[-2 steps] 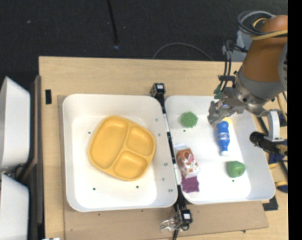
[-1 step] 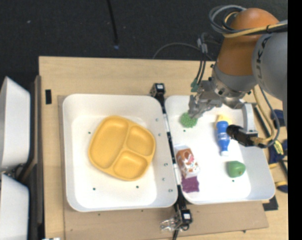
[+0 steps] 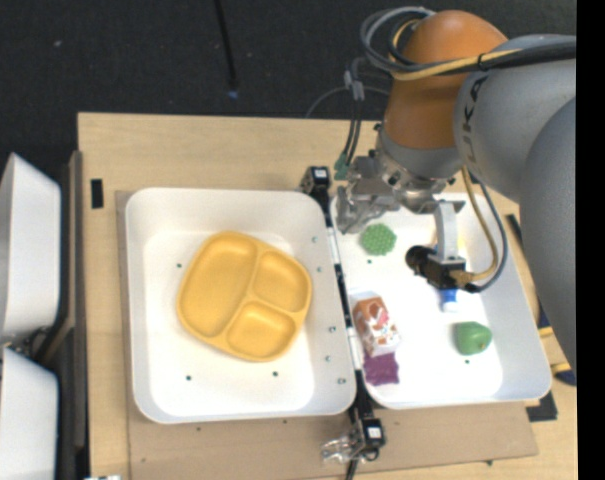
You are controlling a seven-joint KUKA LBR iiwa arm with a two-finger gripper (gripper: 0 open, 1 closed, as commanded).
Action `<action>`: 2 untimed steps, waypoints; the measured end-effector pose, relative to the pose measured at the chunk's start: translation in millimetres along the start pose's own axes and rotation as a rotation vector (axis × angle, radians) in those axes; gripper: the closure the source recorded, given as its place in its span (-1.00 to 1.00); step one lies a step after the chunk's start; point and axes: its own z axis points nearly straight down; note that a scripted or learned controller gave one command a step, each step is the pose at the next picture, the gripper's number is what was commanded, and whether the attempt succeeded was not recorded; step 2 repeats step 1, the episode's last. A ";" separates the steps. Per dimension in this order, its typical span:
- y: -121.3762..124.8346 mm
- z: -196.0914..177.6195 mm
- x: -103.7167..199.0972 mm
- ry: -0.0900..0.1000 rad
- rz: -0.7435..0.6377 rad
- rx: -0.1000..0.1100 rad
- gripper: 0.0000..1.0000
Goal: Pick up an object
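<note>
Purple block (image 3: pixel 381 370) lies nearest in the right bin (image 3: pixel 512 383), touching a small red-and-white carton (image 3: pixel 375 325) — a green lump (image 3: pixel 471 338) sits well apart. Left bin (image 3: pixel 147 298) holds a yellow divided plate (image 3: pixel 245 294). Farther back, jaws (image 3: pixel 357 216) hang just beside a green knobbly ball (image 3: pixel 378 239) — whether released or clenched, I cannot tell.

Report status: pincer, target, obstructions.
Pincer low at right bin's far-left corner, grip state unclear. Green bumpy ball beside it, not held. Carton, purple piece, green lump lie nearer. Yellow tray in left bin.
</note>
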 end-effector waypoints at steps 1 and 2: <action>18.1 -6.3 47.7 0.002 -0.001 0.000 1.00; 18.1 -6.3 47.7 0.002 -0.001 0.000 1.00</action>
